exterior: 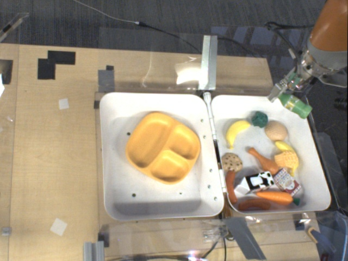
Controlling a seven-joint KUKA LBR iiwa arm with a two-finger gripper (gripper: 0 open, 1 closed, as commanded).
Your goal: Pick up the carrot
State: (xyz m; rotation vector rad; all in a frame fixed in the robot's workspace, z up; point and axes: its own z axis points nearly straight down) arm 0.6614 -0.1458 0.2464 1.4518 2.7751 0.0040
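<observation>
The carrot [274, 197], orange with a dark green stub at its right end, lies flat along the front wall of the right bin [321, 162]. It rests against a red sausage-like piece [234, 188] and beside a black-and-white carton [260, 181]. My gripper [288, 93] hangs over the bin's far right corner, well behind the carrot and apart from it. A pale green cylinder [297, 106] sits directly under the gripper; I cannot tell whether it is held.
The right bin also holds a banana [237, 131], a dark green piece [260, 118], a beige ball [276, 130], a drumstick [261, 159], a cookie [231, 161] and a red box [287, 181]. A yellow divided plate [163, 145] lies in the left bin [117, 200].
</observation>
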